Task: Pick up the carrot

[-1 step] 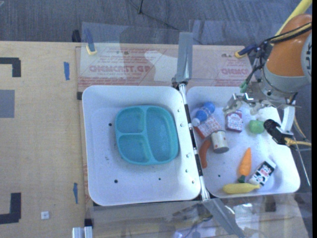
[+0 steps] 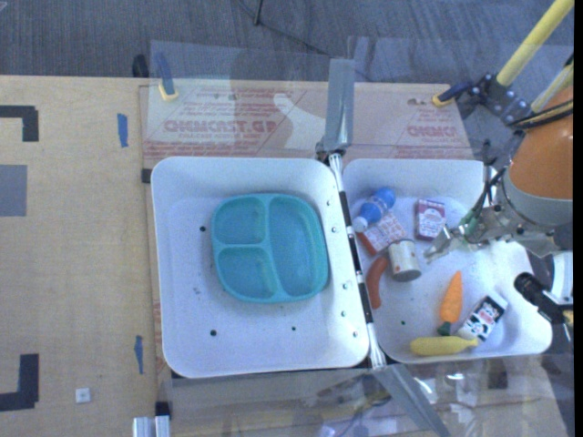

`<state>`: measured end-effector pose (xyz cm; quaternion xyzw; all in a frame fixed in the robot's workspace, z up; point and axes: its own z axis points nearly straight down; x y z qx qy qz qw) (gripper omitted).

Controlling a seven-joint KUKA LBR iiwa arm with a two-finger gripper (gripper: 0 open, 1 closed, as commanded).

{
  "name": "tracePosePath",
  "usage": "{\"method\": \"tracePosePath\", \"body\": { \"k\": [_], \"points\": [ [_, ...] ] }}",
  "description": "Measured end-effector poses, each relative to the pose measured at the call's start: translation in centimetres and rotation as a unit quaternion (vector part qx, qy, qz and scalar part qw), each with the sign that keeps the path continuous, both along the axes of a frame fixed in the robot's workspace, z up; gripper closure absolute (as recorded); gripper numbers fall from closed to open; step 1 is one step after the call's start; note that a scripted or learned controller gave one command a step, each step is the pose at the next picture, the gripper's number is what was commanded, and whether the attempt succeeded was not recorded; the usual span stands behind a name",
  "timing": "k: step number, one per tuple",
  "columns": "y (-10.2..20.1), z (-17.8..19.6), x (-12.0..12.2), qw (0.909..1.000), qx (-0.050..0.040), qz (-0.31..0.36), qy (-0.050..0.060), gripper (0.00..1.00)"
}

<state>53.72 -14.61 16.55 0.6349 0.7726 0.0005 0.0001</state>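
1. Carrot (image 2: 451,297) lies in the right bin (image 2: 474,173), lower middle of its floor, untouched; long axis runs roughly 12 to 6 o'clock, tilted a little toward 1 o'clock at the top; the fatter end looks to be the lower one, though that is hard to read.
2. Neighbours: yellow corn cob (image 2: 443,344) just below it at 6 o'clock, lying crosswise; small black-and-white carton (image 2: 483,318) just beside it at 4 o'clock; tan cylinder (image 2: 404,260) near at 10 o'clock; red sausage (image 2: 374,281) further out at 9 o'clock, along the bin's left wall.
3. Gripper (image 2: 444,242) comes in from 3 o'clock and sits over the bin's upper middle, tip pointing toward 9 o'clock; nothing shows between its fingers; whether they stand wide or narrow, cannot tell, the metalwork is too small and cluttered.
4. Key relation: carrot lies at about 6 o'clock from the gripper tip, near but apart, no contact.
5. Judgement: the coming move needs a shift toward 6 o'clock and a descent, jaws closing across the carrot's short axis, i.e. along the 9-to-3 line.
6. Risk, as I judge it: carton and corn crowd the lower end; a grasp nearer the upper half looks cleaner.
7. Left bin (image 2: 178,182) holds a teal divided plate (image 2: 271,247); no part in this step.
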Motion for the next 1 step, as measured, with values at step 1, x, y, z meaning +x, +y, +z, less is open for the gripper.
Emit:
{"method": "tracePosePath", "body": {
  "k": [1],
  "points": [
    [-2.17,-7.76,-5.57,0.9983,-0.0001,-0.059,-0.004,0.00]
  ]
}}
